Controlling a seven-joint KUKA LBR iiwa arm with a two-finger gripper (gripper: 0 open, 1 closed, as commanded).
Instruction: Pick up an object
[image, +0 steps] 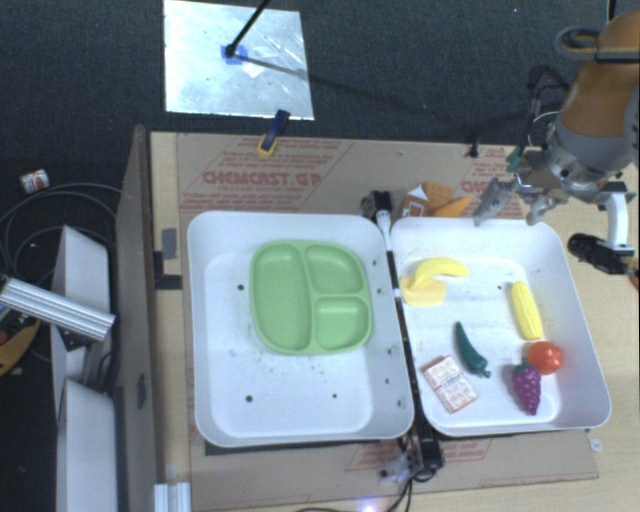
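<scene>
My gripper (515, 202) above the right bin's (575, 300) far rim at one o'clock, fingers spread wide, holding nothing, banana (436, 270), corn cob (526, 309), tomato (544, 356), grapes (527, 388) lying inside

Two white bins are sitting on the tan counter (300, 165), which is showing red lettering. The left bin (215, 300) is holding a pale green divided plate (308, 297). The right bin (575, 300) is showing a yellow banana (434, 271), yellow corn (526, 309), a dark green pepper (470, 349), a red-orange tomato (544, 357), purple grapes (527, 388) and a red-and-white patterned packet (449, 383).
</scene>
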